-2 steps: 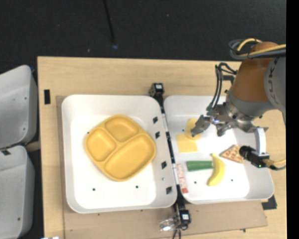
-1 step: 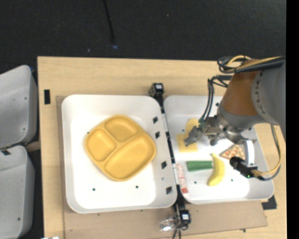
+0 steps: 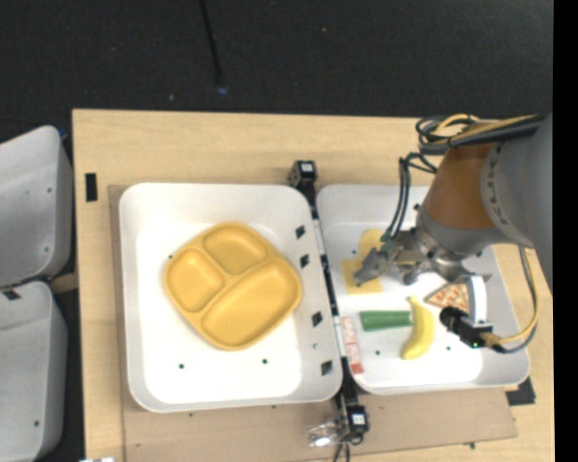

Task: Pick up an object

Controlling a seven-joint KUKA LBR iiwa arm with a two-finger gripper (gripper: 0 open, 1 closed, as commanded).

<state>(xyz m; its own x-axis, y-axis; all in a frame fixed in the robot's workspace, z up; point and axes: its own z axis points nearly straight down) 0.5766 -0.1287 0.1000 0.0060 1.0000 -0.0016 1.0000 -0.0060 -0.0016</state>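
Two bins: left bin (image 3: 144, 354), right bin (image 3: 462, 373).
Left bin: yellow divided plate (image 3: 233, 284), centre.
Right bin: yellow wedge (image 3: 364, 256), green block (image 3: 385, 320), banana (image 3: 421, 333), pizza slice (image 3: 447, 295).
Gripper (image 3: 380, 263): over wedge, left edge.

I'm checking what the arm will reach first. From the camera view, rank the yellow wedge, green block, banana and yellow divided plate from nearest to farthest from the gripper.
1. Yellow wedge: right bin, directly at the gripper.
2. Green block: right bin, just below the gripper.
3. Banana: right bin, lower and further right.
4. Yellow divided plate: left bin, across the divider.
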